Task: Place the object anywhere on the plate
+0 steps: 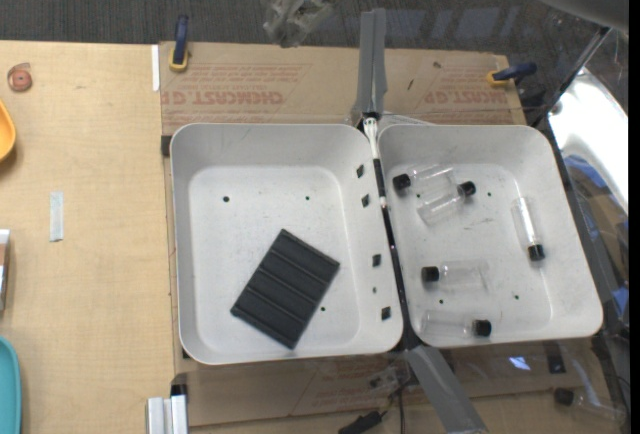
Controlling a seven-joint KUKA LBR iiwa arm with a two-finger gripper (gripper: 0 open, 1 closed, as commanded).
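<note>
The plate (287, 287) is a black ribbed rectangle lying at a slant in the left bin (200, 222), toward its front. Several clear vials with black caps lie in the right bin (560, 222): one (432, 180) near the back, one (527, 228) at the right, one (452, 273) in the middle and one (455, 326) at the front. My gripper (290, 22) hangs high over the cardboard behind the left bin, far from the vials and the plate. It stands open and nothing shows between its fingers.
Brown cardboard (260, 87) lies under the bins, held by a blue clamp (180, 32) at the back left and another clamp (505, 74) at the back right. A grey bar (372, 62) rises between the bins. A wooden table (80, 222) lies to the left.
</note>
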